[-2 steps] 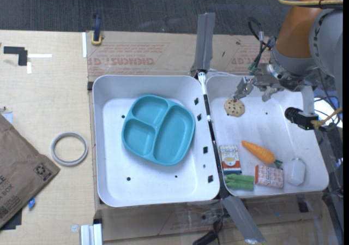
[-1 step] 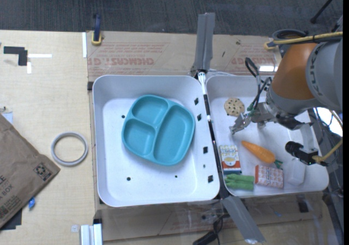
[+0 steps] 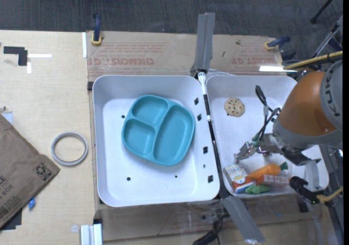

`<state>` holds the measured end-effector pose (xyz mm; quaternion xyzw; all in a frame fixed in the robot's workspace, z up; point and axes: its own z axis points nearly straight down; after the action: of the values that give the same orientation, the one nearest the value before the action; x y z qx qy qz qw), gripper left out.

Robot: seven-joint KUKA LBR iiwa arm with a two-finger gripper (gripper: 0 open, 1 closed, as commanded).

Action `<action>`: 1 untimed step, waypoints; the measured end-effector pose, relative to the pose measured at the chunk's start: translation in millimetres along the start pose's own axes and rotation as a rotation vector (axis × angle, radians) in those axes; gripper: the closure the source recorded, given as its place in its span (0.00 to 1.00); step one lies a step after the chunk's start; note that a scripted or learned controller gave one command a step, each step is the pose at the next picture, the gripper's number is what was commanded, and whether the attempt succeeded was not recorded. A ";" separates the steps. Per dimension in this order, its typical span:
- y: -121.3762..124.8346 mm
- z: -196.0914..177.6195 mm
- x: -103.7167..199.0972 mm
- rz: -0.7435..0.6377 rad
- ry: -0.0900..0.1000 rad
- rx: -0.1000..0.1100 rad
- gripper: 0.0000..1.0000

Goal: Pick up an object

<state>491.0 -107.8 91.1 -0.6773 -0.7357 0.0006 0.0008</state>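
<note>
Because the arm leans in low over the right bin (image 3: 218,129), your end effector (image 3: 246,151) sits just above the carton (image 3: 235,175), and you can see its fingers spread apart with nothing between them. The carrot (image 3: 266,171) and a green piece (image 3: 257,188) crowd right of the carton, likely swept into that near corner. The cookie (image 3: 234,107) lies well beyond the carton.

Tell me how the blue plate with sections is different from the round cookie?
The blue sectioned plastic plate is far bigger than the round brown chocolate-chip cookie. The plate lies in the left white bin; the cookie lies in the right white bin. The plate has three compartments; the cookie is one speckled disc. Both lie flat.
</note>
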 end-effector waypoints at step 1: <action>19.2 -45.1 -81.2 0.072 -0.001 -0.001 0.00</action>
<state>516.9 -187.1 136.1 -0.7034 -0.7108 0.0007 -0.0002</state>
